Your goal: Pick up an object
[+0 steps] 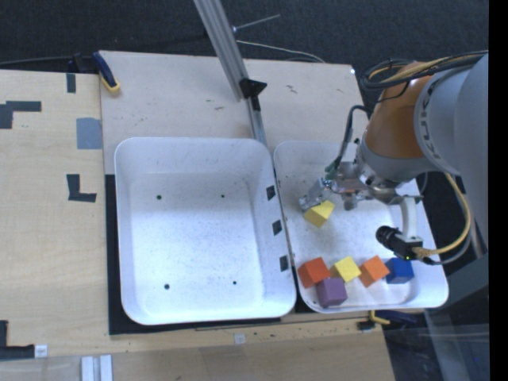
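In the right bin (295, 159), my gripper (328, 203) hangs low over the upper middle, open. A yellow block (320, 213) lies tilted just under it, close to the left finger (308, 203), and does not look clamped. Along the bin's near edge sit an orange block (313, 271), a purple block (332, 291), a second yellow block (347, 268), another orange block (374, 271) and a blue block (399, 270).
The left bin (127, 213) stands beside the right one, sharing a raised rim. A metal pole (226, 46) slants down to the gap between the bins. The arm's body and cables (421, 244) cover the right bin's right side.
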You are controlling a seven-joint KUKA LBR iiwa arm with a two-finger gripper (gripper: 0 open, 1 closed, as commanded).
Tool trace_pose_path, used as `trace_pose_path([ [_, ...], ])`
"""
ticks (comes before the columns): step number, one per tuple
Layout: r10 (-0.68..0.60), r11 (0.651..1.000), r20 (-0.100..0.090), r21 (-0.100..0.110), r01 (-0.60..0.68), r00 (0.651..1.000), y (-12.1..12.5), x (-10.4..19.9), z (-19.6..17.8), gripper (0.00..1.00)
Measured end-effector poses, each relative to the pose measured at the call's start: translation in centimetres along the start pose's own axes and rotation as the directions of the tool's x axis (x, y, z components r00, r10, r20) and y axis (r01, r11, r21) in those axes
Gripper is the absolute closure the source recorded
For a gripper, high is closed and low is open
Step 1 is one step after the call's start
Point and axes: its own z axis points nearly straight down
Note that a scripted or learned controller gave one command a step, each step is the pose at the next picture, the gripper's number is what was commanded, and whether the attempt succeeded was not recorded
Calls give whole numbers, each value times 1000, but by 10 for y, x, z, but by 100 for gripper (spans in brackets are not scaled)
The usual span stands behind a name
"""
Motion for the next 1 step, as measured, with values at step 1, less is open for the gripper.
trace_pose_path([
  [1,8,1000,3,6,-8,1000,10,-16,69,0],
])
